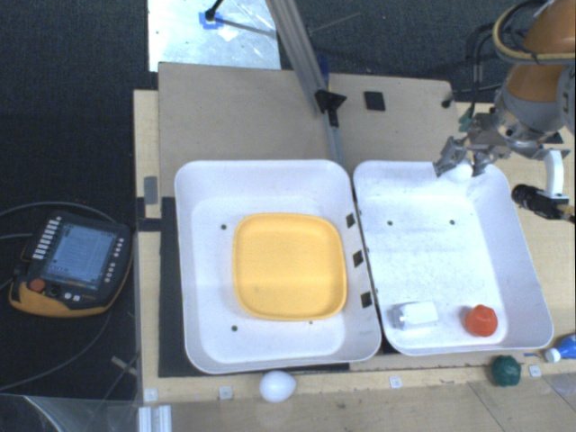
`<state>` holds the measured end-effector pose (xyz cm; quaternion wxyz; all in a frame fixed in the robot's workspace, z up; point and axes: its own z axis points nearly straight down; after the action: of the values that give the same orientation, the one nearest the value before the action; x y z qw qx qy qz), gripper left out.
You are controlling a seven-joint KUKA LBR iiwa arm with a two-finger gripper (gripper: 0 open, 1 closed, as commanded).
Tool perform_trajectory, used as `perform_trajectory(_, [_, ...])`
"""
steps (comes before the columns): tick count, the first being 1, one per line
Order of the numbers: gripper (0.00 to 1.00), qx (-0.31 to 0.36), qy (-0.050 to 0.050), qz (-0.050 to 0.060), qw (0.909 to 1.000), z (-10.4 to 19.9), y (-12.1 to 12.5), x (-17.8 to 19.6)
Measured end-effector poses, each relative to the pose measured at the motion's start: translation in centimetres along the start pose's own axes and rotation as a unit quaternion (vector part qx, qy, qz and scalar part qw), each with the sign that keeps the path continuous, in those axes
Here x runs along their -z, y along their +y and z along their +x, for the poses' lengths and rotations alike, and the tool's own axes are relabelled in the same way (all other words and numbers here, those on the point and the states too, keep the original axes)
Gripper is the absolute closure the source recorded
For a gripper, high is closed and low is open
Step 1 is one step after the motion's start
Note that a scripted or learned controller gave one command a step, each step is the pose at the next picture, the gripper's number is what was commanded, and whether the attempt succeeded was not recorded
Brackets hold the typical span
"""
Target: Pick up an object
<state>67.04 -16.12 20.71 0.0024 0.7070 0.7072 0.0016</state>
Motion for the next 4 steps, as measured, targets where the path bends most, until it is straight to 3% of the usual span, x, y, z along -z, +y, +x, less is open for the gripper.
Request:
perform_trajectory(1, [1.0, 0.0, 0.0, 0.002, 1.0, 0.0, 0.1, 1.9])
perform_trajectory(2, [1.0, 0.002, 0.001, 0.002, 1.0, 5.5, 0.2, 2.5])
perform_trajectory(4, [1.0, 0.002, 0.001, 0.003, 1.0, 15.9, -2.0, 1.0])
